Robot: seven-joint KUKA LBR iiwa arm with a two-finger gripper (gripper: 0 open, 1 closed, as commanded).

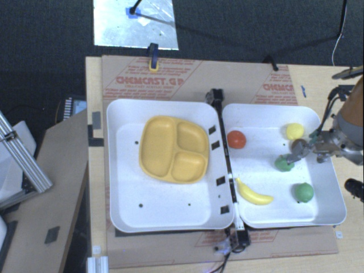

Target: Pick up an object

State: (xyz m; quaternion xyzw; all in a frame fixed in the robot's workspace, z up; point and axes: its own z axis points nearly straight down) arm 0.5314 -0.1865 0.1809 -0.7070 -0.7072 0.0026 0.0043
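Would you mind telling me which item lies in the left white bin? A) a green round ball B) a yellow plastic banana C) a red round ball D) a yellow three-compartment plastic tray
D: the yellow three-compartment plastic tray lies alone in the left white bin, while the banana, the red ball and the green balls sit in the right white bin.
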